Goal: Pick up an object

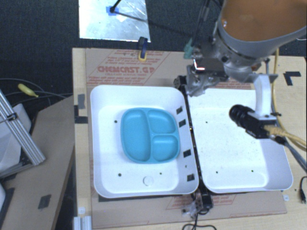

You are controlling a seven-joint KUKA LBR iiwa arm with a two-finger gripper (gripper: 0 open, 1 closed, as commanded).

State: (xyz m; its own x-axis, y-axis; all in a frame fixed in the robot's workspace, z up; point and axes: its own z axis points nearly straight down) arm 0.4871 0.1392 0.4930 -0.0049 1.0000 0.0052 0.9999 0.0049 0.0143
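Observation:
A light blue divided plate [148, 134] lies flat in the middle of the left bin [105, 128]. Close by the bin's near wall rests a small pale disc [148, 180]. My gripper [201, 78] hangs high over the far end of the divider between the two bins, under the big grey and orange wrist [259, 18]. It stands well apart from the plate, up and to the right of it. Nothing can be seen held in it.
The right bin [240, 152] has a speckled white floor. A black cylinder on a white bracket [247, 120] juts from the arm over that bin, with cables trailing right. A cardboard sheet [124, 66] lies under both bins. A metal frame [19, 133] stands at left.

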